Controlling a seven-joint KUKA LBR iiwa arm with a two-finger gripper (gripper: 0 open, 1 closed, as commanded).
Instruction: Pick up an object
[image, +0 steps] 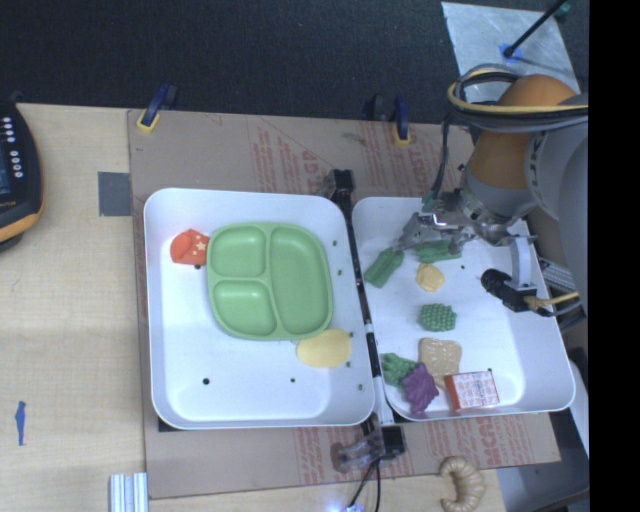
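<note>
The gripper (437, 232) hangs low over the right bin (545, 375), above a green piece (440, 252); whether it is open or closed cannot be told. A grab here could slip or catch nothing, since a yellow lump (430, 278) and a green pod (383, 267) crowd close. A knobbly green ball (437, 318), tan piece (440, 355), purple toy (418, 387) and red box (473, 390) lie nearer. The left bin (165, 330) holds a tray (270, 280).
</note>
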